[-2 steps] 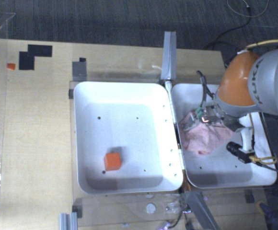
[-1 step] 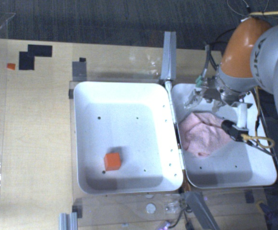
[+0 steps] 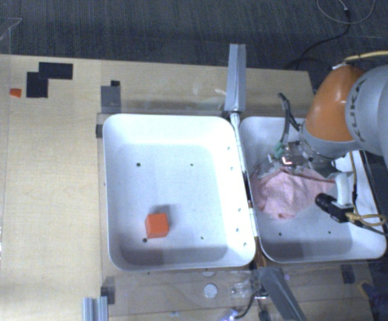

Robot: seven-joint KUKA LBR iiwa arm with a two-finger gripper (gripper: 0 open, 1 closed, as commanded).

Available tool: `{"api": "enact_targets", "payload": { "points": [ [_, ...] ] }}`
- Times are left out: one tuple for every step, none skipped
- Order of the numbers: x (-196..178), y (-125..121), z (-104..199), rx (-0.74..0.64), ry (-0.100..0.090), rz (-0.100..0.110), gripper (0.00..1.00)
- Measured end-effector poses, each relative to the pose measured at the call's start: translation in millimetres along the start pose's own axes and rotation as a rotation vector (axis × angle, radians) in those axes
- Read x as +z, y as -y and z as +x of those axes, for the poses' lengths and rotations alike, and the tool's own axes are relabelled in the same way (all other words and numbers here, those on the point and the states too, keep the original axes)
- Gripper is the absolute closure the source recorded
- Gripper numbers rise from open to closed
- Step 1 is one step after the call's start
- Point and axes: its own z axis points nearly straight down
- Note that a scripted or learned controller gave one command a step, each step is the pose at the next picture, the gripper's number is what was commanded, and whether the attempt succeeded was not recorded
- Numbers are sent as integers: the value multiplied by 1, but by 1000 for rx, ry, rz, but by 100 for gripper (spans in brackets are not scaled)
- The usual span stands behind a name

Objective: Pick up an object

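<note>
arm (image 3: 354, 112) reaching low into right bin (image 3: 328, 246) | gripper (image 3: 289, 158) hovering over pink cloth (image 3: 284, 192), centre-right of frame | grip state: cannot tell | advice: bunching cloth centrally | orange block (image 3: 157, 225) sitting lower-left in left bin (image 3: 167, 139)

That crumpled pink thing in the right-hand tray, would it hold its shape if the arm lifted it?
Probably not. The pink cloth lies rumpled with soft folds, so it would likely droop and hang. It looks thin, so probably light. A push would more likely bunch it up than slide it.
</note>
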Motion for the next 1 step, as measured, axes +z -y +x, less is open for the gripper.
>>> {"api": "enact_targets", "payload": {
  "points": [
    [5, 11, -15, -128, 1, -10, 0]
  ]
}}
